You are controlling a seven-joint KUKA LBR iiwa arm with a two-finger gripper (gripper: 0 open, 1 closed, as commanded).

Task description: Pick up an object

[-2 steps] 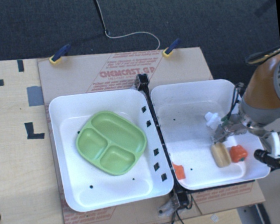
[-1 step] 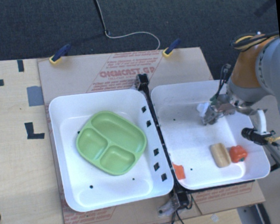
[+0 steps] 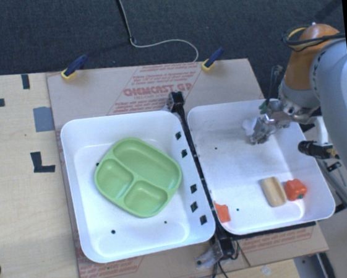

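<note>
Apparently empty, the jaws (image 3: pixel 259 133) hung low over the right bin (image 3: pixel 245 217); open or closed, couldn't tell. Tan block (image 3: pixel 272 192) and orange piece (image 3: pixel 295 189) sat well below-right of them. Risk: descending there grabs nothing.

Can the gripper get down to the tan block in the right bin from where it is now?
Probably yes. The gripper hangs over the same bin, with bare floor between it and the block.
</note>
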